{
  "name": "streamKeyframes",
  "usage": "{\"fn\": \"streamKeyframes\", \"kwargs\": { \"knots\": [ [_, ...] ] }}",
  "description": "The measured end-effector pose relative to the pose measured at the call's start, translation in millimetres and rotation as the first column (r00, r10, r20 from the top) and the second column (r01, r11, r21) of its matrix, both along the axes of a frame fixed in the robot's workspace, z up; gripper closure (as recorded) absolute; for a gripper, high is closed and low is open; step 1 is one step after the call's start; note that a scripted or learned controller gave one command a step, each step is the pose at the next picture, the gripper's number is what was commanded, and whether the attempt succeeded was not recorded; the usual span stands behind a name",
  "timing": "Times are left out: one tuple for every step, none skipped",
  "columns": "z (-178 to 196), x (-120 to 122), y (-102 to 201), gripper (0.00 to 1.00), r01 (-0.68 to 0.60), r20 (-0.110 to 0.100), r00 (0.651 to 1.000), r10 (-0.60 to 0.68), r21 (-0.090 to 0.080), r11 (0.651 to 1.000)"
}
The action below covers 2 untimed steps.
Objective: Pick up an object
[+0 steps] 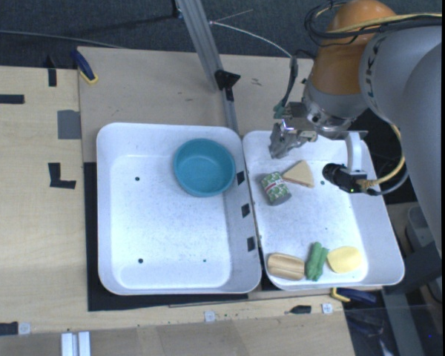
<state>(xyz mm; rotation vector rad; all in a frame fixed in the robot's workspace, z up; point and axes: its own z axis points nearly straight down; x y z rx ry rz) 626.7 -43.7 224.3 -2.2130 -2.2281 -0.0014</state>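
Now | jaws (279, 148): grip state unclear | green can (276, 188) just below | cheese wedge (300, 174) beside

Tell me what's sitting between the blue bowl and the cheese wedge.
In the camera view, the small green can lies between the blue bowl and the cheese wedge, just past the bins' adjoining rims.

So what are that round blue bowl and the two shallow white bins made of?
The round blue bowl looks like moulded plastic: even teal colour, smooth matte surface, no glaze shine, though glazed ceramic can't be ruled out. The shallow white bins also look like plastic, with rounded moulded corners and a soft sheen; dark speckles mark their floors.
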Motion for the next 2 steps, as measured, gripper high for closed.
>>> {"fn": "streamKeyframes", "kwargs": {
  "knots": [
    [-8.9,6.8,55.0,1.0,0.0,-0.002,1.0,0.0,0.0,1.0],
    [-17.0,5.3,110.4,1.0,0.0,-0.003,1.0,0.0,-0.001,1.0]
  ]
}}
